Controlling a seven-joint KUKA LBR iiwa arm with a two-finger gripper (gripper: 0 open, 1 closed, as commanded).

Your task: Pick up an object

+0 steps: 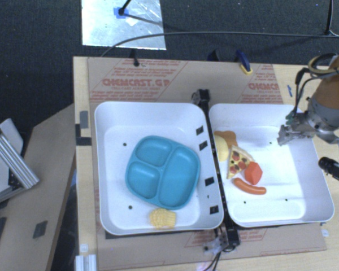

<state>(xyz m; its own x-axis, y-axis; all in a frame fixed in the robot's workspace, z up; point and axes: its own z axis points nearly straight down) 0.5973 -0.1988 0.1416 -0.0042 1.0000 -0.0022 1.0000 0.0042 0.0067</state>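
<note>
In the right bin (305,208) lie a pizza slice (238,161), a red tomato-like piece (253,173), a hot dog sausage (249,187) and a pale yellow piece (221,147) with a tan piece (227,135) behind it, all near the bin's left side. The left bin (110,151) holds a blue divided plate (162,171) and a yellow corn cob (163,218) at its front. My gripper (288,134) hangs over the right bin's far right part, well apart from the food items, with nothing seen in it.
A black divider (210,157) with clips runs between the two bins. The bins rest on a cardboard sheet (135,81). A foil square (122,16) and cables lie on the dark floor behind. A metal frame (11,162) stands at the left.
</note>
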